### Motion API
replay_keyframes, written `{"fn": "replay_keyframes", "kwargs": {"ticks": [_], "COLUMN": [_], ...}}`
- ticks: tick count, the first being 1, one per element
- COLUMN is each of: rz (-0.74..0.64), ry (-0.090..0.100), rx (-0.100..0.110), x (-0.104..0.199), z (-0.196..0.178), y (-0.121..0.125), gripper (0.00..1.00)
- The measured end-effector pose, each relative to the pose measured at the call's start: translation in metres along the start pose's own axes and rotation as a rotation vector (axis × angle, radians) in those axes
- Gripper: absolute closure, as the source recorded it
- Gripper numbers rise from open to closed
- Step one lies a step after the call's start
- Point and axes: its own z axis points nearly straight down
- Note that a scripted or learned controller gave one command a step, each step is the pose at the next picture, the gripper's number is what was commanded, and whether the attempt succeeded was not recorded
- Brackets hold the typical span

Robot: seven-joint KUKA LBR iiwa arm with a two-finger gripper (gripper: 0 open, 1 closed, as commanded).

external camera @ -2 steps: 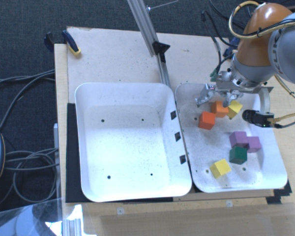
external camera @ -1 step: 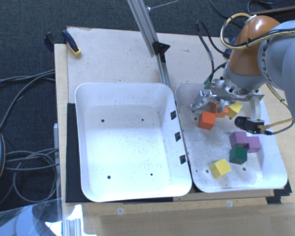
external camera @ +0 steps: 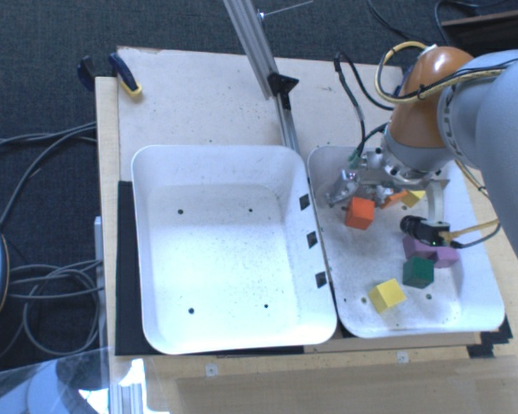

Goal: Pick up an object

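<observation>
My gripper (external camera: 360,197) hangs over the upper part of the right bin (external camera: 479,304), its fingers spread apart. Directly under the fingertips (external camera: 337,196) an orange cube (external camera: 359,214) rests on the bin floor; its top edge reaches up to the tips, and I see no grip on it. Close to the gripper's right side lies a small orange piece (external camera: 403,199) with a yellow piece (external camera: 415,195) against it. Lower in the same bin are a purple block (external camera: 433,251), a green cube (external camera: 419,272) and a yellow cube (external camera: 386,296).
The left bin (external camera: 140,172) stands beside the right one, sharing a raised wall with black clips (external camera: 312,239). A metal pole (external camera: 257,46) slants across the bench top. A black connector with a yellow cable (external camera: 425,228) lies over the right bin.
</observation>
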Motion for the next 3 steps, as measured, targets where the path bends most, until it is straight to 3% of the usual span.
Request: {"fn": "replay_keyframes", "kwargs": {"ticks": [1, 3], "rz": [0.0, -0.001], "ry": [0.0, -0.002], "rx": [-0.004, -0.012], "x": [0.0, 0.006], "z": [-0.013, -0.122], "y": [0.001, 0.0], "gripper": [1.0, 1.0]}}
